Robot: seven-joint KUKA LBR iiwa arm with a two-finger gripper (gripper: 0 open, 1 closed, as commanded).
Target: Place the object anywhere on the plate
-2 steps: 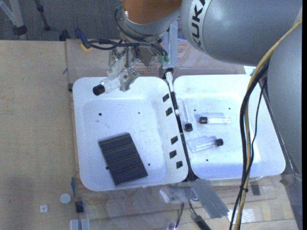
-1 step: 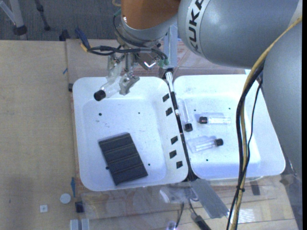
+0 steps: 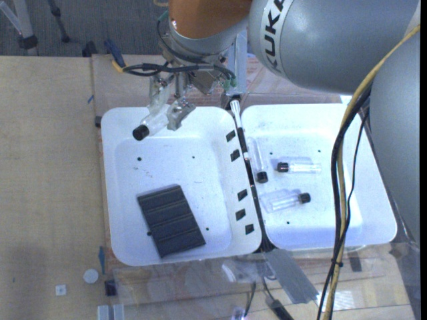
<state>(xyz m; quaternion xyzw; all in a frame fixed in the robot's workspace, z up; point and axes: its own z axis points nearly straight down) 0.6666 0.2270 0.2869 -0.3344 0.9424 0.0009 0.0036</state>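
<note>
The gripper (image 3: 168,112) pinches a clear vial (image 3: 150,122) with a black cap over the left bin's (image 3: 113,179) far-left corner, held mid-body. The vial looks light, rigid, smooth and probably slippery and breakable. The dark ribbed plate (image 3: 171,220) lies near that bin's near edge.

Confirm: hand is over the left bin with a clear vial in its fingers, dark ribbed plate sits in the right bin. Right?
Not quite. The camera view shows the dark ribbed plate in the left bin, not the right one. The rest stands: the hand is over the left bin's far edge with a clear, black-capped vial between its fingers. The right bin bears three more vials.
</note>
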